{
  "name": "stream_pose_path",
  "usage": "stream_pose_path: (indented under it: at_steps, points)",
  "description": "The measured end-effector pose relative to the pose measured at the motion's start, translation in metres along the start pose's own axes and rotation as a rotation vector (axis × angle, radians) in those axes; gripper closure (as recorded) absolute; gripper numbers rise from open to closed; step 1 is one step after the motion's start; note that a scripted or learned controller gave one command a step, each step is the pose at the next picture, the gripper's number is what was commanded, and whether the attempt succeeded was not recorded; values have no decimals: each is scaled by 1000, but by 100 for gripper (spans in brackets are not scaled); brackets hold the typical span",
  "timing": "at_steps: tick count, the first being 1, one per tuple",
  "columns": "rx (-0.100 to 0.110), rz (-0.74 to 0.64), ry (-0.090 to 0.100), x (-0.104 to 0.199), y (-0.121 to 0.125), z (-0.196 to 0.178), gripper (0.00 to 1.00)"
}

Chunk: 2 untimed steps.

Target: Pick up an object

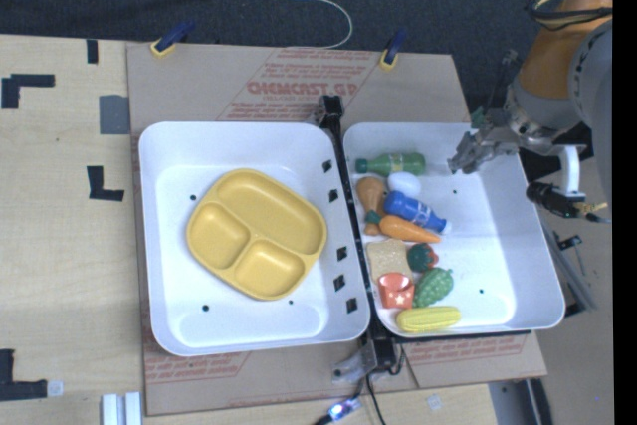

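Observation:
The right bin point(518, 244) holds a cluster of toy foods along its left side: a green bottle point(392, 163), a blue bottle point(412, 210), a carrot point(408, 230), a red cup point(395, 291), a green fruit point(434, 287) and a corn cob point(429, 318). My gripper point(466, 156) hangs over the bin's upper right part, to the right of the green bottle and apart from it. Nothing shows between its fingers.
The left bin point(164, 214) holds a yellow divided plate point(256, 232). The grey arm with its orange band point(562, 55) comes in from the right over the right bin's far corner. A cable point(309, 0) lies on the dark floor behind the bench.

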<state>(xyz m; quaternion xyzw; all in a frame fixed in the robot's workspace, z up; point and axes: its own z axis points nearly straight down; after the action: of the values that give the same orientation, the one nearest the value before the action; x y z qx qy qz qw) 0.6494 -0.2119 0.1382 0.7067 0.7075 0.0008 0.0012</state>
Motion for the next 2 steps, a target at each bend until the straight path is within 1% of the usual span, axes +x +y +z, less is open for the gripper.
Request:
stream_pose_path:
  at_steps: [1,2]
  points:
    - [-2,-1,-1,7,-3,-60,100]
    - [1,0,0,7,-3,-88,100]
